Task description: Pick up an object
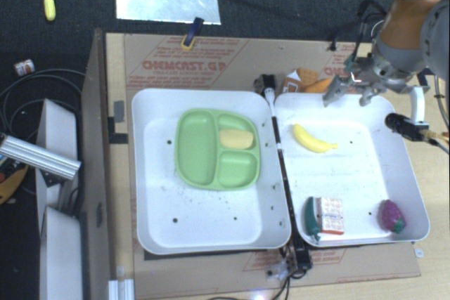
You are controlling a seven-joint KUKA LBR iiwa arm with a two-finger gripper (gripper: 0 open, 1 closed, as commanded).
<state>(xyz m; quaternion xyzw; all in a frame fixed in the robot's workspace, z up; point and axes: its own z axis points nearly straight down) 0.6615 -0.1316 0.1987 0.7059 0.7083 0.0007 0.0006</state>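
Looking down at the bench (pixel 422 151), we count two shallow white bins side by side. The left bin (pixel 158 221) holds one green divided plate (pixel 200 151) with three compartments, and one pale yellow lump (pixel 236 139) sits in its upper right compartment. The right bin (pixel 365 172) holds three things: one yellow banana (pixel 313 140) near its upper left, one small flat packet (pixel 325 216) with red and white print and a green edge at its lower left, and one purple toy with a green tip (pixel 391 216) at the lower right corner. The packet's print is too small to read.

Under the bins lies a cardboard sheet (pixel 211 60) with red lettering; it seems to read "CHEMCAST GP".

At the upper right of the frame the grey arm (pixel 415 17) with its orange band reaches in, and the end effector (pixel 349 89) hovers over the top edge of the right bin, above and right of the banana and apart from it. Two finger tips (pixel 332 96) show spread apart with nothing between them, so it is open.
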